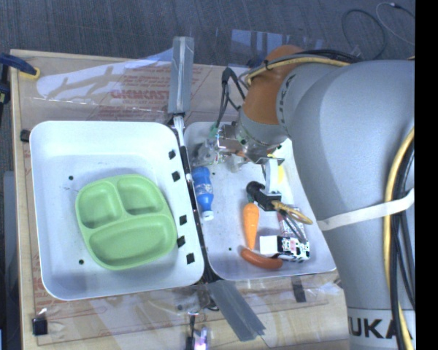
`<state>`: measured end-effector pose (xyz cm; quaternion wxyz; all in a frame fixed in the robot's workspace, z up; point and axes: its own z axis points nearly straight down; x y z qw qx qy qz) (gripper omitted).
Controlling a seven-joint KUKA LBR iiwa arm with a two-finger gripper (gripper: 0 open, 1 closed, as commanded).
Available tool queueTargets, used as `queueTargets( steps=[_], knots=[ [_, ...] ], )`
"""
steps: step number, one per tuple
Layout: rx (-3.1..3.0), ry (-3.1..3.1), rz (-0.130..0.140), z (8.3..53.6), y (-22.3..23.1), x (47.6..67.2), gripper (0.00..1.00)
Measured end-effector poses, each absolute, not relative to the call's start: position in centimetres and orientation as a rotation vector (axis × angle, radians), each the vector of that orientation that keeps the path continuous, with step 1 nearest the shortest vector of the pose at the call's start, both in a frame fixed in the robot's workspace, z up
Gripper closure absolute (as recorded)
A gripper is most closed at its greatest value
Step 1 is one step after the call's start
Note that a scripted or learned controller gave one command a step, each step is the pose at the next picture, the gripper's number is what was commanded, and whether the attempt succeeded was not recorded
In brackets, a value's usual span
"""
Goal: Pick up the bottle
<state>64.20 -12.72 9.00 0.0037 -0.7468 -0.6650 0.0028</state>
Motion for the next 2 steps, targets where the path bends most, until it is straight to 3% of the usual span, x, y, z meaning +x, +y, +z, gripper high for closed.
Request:
queueTargets(
  steps=[1,2],
  knots=[
    [-2.331,-2.089,0.014,9.9,-12.6,64.1,1.0],
    [-2.341,-2.079,0.014,8.9,-12.9,64.5,1.0]
  ],
)
